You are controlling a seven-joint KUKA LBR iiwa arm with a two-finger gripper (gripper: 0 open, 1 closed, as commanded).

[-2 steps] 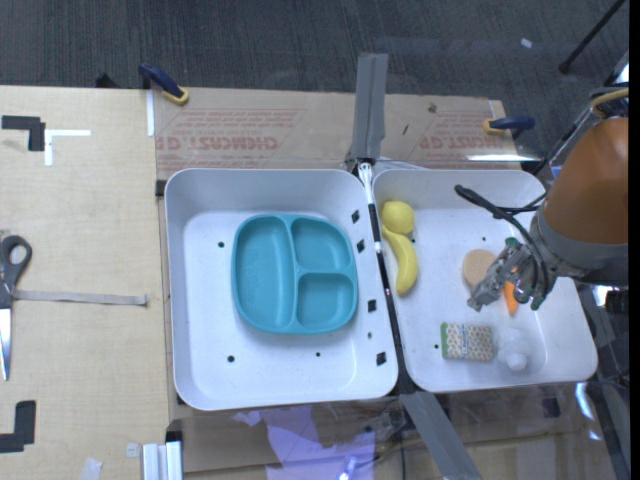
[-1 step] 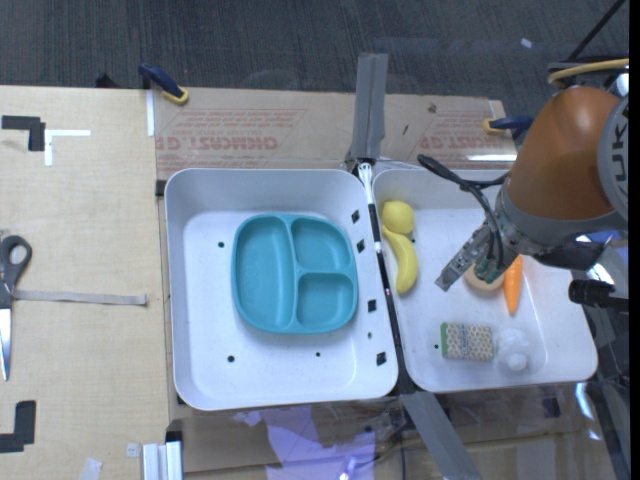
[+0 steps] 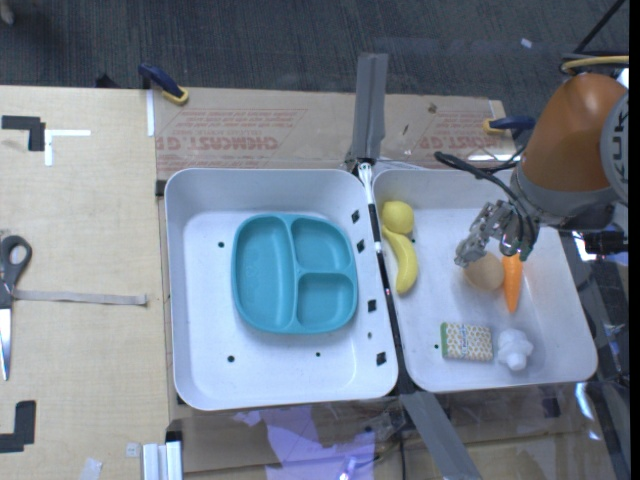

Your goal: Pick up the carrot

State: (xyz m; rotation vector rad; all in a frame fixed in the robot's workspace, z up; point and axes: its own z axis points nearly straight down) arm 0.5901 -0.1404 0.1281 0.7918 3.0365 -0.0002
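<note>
The carrot (image 3: 512,286) is orange and lies lengthwise in the right bin (image 3: 560,353), its thick end pointing to the far side. My gripper (image 3: 492,253) hangs over that bin just above and left of the carrot. It looks open, with one finger (image 3: 466,254) to the left and the other (image 3: 521,245) touching or just over the carrot's thick end. Nothing shows gripped between the fingers. A tan round object (image 3: 484,274) sits below the gap, right beside the carrot.
Also in the right bin are a yellow banana (image 3: 403,260) and lemon (image 3: 397,215) at the left wall, a patterned sponge block (image 3: 467,341) and a white lump (image 3: 514,349) near the front. The left bin (image 3: 195,298) holds a teal divided plate (image 3: 295,273). Scissors (image 3: 10,288) lie far left.
</note>
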